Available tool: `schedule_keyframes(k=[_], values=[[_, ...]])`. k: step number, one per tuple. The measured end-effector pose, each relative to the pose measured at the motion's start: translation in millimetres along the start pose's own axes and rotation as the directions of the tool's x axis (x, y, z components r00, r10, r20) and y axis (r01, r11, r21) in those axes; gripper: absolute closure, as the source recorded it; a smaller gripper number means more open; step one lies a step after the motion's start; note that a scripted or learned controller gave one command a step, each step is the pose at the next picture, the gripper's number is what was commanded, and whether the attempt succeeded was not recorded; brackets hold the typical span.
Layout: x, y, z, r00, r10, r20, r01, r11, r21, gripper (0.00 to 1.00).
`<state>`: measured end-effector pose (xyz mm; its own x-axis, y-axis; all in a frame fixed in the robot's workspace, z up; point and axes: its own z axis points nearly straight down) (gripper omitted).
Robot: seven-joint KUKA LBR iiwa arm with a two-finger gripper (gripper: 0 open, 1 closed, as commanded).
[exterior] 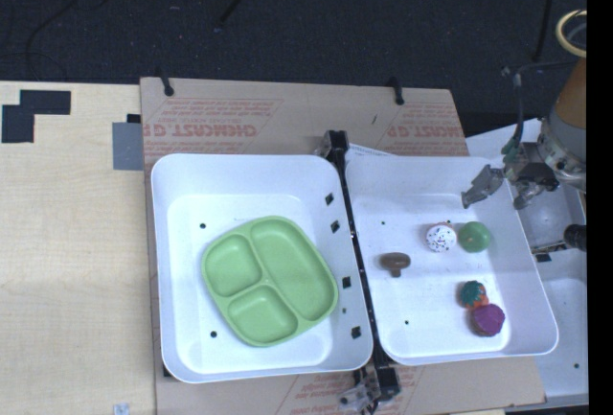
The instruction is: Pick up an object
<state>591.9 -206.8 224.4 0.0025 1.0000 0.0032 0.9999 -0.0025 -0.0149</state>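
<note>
While the hand hovers with fingers apart and nothing between them over the right white bin's far right edge, the round green ball lies nearest, just inward.

White bins hold a green divided plate, speckled white ball, green ball and purple ball.

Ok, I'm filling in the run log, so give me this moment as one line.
stage: approach | gripper: above right bin far-right edge, nothing held | nearest: green ball | left bin: green divided plate
</note>
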Motion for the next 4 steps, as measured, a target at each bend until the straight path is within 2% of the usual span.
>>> schedule_keyframes(k=[1, 3, 4], values=[[0.2, 2.6, -8.4, 1.000, -0.002, 0.003, 0.003, 1.000, -0.014, 0.00], [12.9, 2.1, 81.8, 1.000, -0.004, 0.001, 0.004, 1.000, -0.008, 0.00], [12.2, 2.1, 107.0, 1.000, -0.002, 0.002, 0.002, 1.000, -0.012, 0.00]])
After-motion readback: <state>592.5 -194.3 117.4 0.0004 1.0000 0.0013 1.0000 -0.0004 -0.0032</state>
